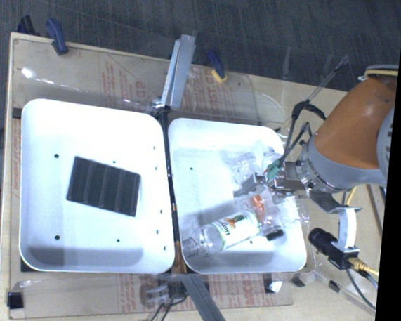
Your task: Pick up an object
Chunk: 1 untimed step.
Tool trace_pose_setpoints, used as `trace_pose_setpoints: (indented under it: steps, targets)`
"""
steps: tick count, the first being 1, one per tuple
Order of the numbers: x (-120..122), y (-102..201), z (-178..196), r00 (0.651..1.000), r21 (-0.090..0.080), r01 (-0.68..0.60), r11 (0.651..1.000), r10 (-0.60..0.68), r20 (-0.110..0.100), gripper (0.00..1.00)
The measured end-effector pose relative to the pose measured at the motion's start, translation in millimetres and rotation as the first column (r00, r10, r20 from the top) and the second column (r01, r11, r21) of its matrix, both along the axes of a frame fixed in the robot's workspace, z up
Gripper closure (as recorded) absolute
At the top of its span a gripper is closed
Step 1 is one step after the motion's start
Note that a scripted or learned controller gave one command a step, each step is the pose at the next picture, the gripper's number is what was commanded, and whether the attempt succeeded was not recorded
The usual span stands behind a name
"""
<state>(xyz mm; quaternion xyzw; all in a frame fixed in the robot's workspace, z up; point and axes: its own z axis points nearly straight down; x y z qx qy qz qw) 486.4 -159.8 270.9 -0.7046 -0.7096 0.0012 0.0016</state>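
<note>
In the right bin (183,190) a clear plastic bottle (227,233) with a green and white label lies on its side near the front wall. Behind it sits crumpled clear plastic (246,161), with a small orange piece (256,201) and a short black item (274,235) close by. My gripper (263,182) reaches in from the right and hangs low over the clear plastic and the orange piece, just behind the bottle. In the left bin (41,127) a flat black ribbed rectangle (104,186) lies near the middle.
A metal divider bar (177,69) rises behind the seam between the two bins. Blue clamps (57,37) hold the board at the back edge. The grey and orange arm (351,135) covers the right bin's right rim.
</note>
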Motion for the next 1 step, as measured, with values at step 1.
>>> trace_pose_setpoints:
  steps: [1]
  targets:
    - [10.5,29.1,-11.6,0.978,0.001,-0.209,0.978,0.209,0.001,0.00]
